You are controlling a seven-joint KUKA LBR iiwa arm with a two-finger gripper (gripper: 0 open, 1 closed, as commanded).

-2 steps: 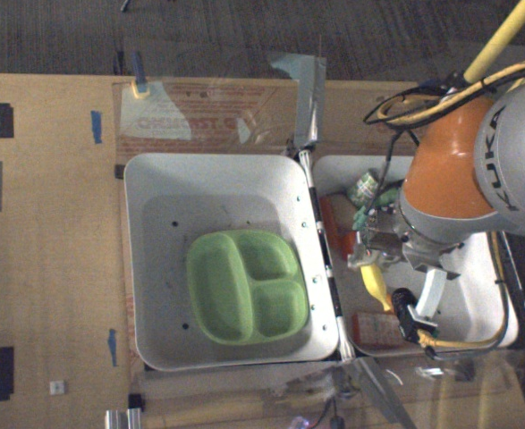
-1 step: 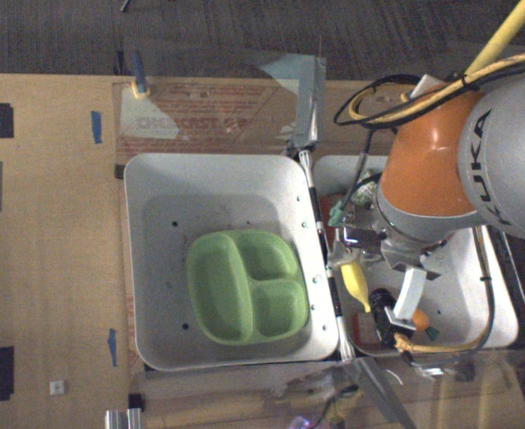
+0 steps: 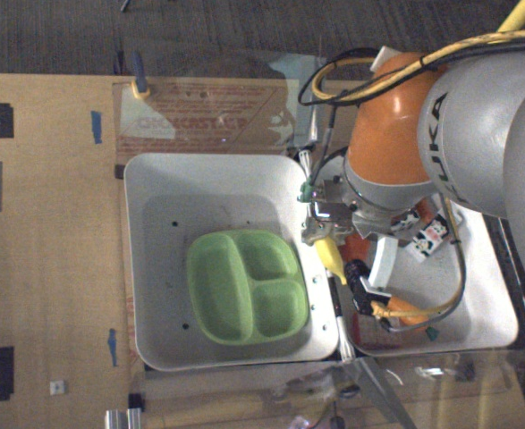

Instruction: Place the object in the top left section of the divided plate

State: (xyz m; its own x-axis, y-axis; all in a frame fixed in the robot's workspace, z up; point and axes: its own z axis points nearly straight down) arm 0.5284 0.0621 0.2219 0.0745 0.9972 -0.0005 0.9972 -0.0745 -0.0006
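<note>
Fingers (image 3: 316, 231) apparently clamped on the yellow object (image 3: 331, 260), with the gripper (image 3: 325, 239) over the rims where the two bins meet. Carry left over the green divided plate (image 3: 193, 280), then lower well inside its top left section, clear of the ridges, before letting go. White left bin (image 3: 155, 195) on a brown bench (image 3: 47, 239); grey carpet (image 3: 65, 16) beyond.

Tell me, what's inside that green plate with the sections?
Nothing I can see: all three sections of the green divided plate look bare. It lies in the left white bin. The arm covers much of the right bin.
</note>
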